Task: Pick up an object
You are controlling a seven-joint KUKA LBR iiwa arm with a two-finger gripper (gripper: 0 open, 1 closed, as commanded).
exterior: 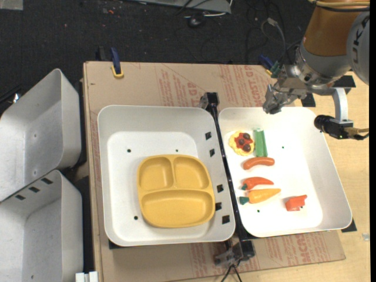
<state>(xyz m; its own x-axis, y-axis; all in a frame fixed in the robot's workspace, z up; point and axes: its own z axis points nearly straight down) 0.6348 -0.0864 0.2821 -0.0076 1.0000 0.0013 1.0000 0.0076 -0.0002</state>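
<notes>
Risk of a missed or doubled grasp among crowded toy foods in the right bin (305, 143)
Gripper (271, 107) hangs over the bin's far rim, nothing visible between its fingers, though whether they stand spread or closed cannot be told from this angle; the pickable things lie well below it: a small pizza piece (241, 143) touching a green stick (259, 142), a sausage (258, 163), a red pepper (256, 183) just above a carrot (260, 196), and an orange-red piece (296, 202) apart to the right. A descent onto the touching pairs would likely nudge one aside or catch two; items near the bin's left wall leave little finger room. The left bin (117, 157) holds a yellow divided plate (175, 190)
</notes>
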